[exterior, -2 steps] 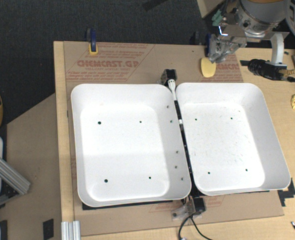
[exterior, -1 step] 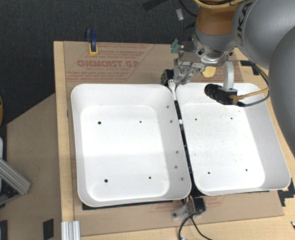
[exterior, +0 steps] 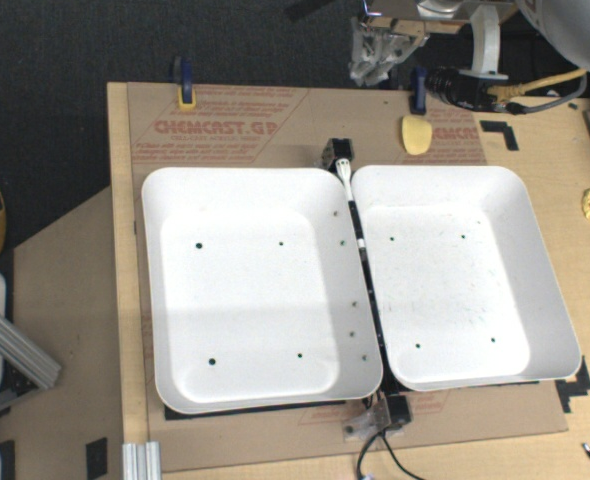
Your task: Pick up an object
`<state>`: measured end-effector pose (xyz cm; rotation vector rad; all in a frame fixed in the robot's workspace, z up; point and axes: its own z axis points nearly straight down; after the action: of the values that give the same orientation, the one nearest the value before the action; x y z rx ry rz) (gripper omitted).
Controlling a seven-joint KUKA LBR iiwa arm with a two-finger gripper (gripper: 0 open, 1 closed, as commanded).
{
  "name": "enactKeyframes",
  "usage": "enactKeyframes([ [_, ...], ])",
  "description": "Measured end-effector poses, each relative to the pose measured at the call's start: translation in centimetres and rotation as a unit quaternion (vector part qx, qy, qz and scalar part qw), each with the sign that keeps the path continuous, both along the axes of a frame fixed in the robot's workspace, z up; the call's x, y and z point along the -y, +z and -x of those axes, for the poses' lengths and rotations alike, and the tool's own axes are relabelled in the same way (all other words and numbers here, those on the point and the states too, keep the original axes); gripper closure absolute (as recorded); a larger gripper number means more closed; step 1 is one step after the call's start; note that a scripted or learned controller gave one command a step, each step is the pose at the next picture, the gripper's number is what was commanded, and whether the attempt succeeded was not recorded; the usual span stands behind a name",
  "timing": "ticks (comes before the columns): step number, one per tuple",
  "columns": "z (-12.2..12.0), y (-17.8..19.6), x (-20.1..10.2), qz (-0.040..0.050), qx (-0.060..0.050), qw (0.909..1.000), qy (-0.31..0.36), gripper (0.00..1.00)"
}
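A small pale yellow object lies on the brown board just behind the right bin, outside its rim. The left bin sits beside it, and the two meet along a black strip. My gripper hangs at the top of the view, past the board's back edge, a little left of and behind the yellow object. It is well clear of both bins. Nothing shows in it.
Two blue clamps hold the board's back edge. A black bracket sits between the bins at the back. Cables run along the back right. An aluminium rail lies at the lower left.
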<state>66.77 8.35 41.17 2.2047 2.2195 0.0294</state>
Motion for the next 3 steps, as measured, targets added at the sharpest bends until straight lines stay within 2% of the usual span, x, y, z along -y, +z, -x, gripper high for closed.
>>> enactKeyframes([
  [1, 0.4, -6.9, -14.6, 0.0004, -0.014, 0.9999, 0.003, 1.0],
  [2, 0.0, -2.4, -5.6, 0.0029, -0.007, 0.9999, -0.007, 1.0],
  [3, 0.3, -11.9, -6.8, 0.0029, -0.017, 0.9998, -0.004, 1.0],
])
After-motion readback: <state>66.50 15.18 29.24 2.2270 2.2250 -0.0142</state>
